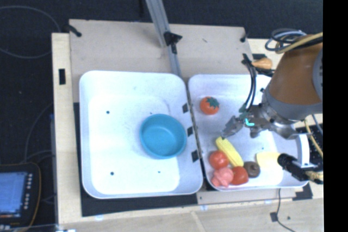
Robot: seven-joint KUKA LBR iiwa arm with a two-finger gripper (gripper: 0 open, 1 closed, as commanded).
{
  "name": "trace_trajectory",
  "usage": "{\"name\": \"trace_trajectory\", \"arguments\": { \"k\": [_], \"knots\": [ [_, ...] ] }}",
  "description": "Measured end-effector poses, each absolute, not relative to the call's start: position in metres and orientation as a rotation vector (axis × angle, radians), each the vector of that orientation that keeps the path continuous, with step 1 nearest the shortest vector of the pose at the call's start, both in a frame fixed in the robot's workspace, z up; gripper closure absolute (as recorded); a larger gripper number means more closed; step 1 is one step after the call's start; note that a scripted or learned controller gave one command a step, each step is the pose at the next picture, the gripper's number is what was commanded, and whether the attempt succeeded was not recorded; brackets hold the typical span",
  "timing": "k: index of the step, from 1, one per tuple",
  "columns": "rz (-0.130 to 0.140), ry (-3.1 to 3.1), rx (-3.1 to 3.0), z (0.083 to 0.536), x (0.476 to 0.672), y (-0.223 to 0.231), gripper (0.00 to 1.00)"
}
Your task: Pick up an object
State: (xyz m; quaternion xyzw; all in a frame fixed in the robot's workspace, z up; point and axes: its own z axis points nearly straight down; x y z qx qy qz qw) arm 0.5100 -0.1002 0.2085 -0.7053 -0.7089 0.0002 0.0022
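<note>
- The bench (217, 54) was a pale wooden board on a dark floor, and it carried two shallow white bins side by side.
- The right bin (228, 84) held all the small toy foods, so the things to pick were there.
- A yellow corn cob (229, 151) lay tilted near the middle of the right bin, just under the gripper.
- A red tomato (218, 159) touched the lower end of the corn, close to the bin's left wall.
- A pink piece (221, 177) and another red piece (240, 175) sat at the bin's front edge, with a small brown ring (252, 169) just beside them.
- A pale yellow block (267, 160) lay toward the front right corner.
- An orange-red fruit with a green top (209, 105) was alone near the back left part of the bin.
- The gripper (235, 126) hung over the middle of the right bin; its fingers looked spread apart and nothing was between them.
- The left bin (109, 89) held a blue bowl (162, 136), near its right wall.
- A grey pole (155, 2) rose from the back edge of the bench.
</note>
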Motion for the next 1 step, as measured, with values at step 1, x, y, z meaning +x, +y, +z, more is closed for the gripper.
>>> {"name": "trace_trajectory", "arguments": {
  "k": [1],
  "knots": [
    [-0.003, -2.226, -2.214, 0.2099, 0.5107, -0.1003, 0.00]
  ]
}}
